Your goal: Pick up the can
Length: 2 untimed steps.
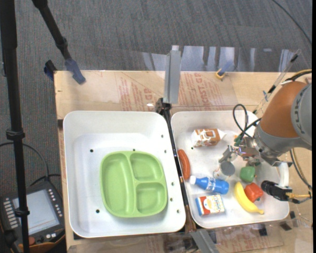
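The can [227,168] is a small grey cylinder lying in the middle of the right bin [276,211]. My gripper [233,155] reaches in from the right and hangs right over the can's upper edge, touching or nearly touching it. A green pepper [247,174] lies just right of the can, partly under the wrist.
Around the can lie a blue bottle [210,184], a small blue and red carton [209,204], a banana [246,198], a red fruit [254,191], a brown carton [207,136] and a sausage [184,164]. The left bin [76,141] holds a green divided plate [132,183].
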Each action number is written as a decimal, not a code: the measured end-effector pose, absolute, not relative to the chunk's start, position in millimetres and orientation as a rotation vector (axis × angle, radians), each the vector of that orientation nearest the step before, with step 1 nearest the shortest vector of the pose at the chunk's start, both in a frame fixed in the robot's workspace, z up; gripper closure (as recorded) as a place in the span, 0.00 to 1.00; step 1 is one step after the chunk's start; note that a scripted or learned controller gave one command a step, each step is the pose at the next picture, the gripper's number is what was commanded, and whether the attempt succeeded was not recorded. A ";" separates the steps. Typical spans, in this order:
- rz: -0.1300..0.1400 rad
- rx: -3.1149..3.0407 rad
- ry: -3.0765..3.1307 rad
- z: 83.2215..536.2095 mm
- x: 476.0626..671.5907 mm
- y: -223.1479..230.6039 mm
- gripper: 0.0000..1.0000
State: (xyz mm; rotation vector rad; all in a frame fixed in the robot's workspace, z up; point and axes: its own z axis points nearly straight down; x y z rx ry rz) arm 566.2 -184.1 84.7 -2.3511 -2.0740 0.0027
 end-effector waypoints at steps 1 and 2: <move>0.004 -2.390 -2.029 84.7 534.8 -158.9 0.00; 0.007 -2.471 -1.930 83.6 580.5 -168.5 0.00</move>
